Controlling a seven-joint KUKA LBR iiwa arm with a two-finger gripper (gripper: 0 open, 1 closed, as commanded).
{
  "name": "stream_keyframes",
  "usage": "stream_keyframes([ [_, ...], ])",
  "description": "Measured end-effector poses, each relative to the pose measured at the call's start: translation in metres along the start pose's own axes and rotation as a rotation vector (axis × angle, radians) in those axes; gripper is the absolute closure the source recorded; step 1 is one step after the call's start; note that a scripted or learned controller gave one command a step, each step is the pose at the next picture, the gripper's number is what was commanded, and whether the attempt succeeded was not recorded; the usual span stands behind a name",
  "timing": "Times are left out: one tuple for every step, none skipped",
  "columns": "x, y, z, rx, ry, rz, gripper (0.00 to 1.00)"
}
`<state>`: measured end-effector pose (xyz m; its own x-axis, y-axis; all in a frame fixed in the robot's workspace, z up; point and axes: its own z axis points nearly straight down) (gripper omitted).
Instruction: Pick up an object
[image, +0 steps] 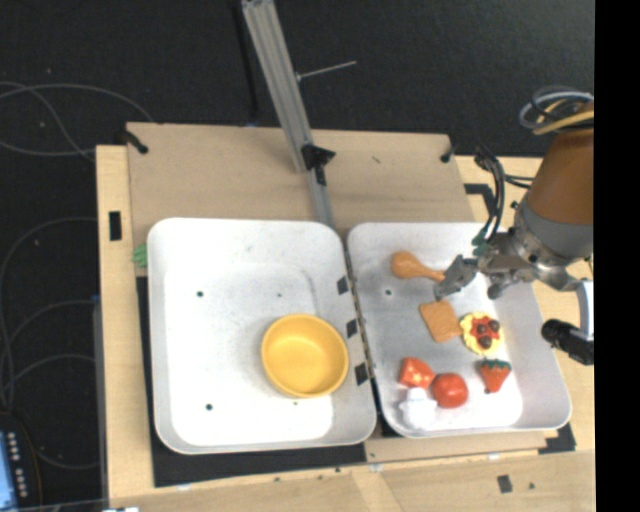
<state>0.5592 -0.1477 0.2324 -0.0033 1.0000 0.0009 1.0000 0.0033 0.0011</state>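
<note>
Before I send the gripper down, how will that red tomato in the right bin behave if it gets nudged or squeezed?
The tomato looks round and smooth, so a nudge would probably roll it. Its glossy skin may slip between fingers. It sits crowded against a white piece and a red-orange piece, so neighbours would likely shift too.

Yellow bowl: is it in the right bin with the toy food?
No, the yellow bowl sits in the left bin, apart from the toys in the right bin.

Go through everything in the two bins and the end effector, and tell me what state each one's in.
Yellow bowl: upright, left bin.
Drumstick: lying flat, right bin.
Cracker: flat.
Tomato: resting by strawberry.
End effector: open, above the right bin, holding nothing.
</note>
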Motion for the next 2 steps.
stream_keyframes([
  [0.000, 0.000, 0.000, -0.001, 0.000, 0.002, 0.00],
  [-0.003, 0.002, 0.059, 0.000, -0.002, 0.005, 0.00],
])
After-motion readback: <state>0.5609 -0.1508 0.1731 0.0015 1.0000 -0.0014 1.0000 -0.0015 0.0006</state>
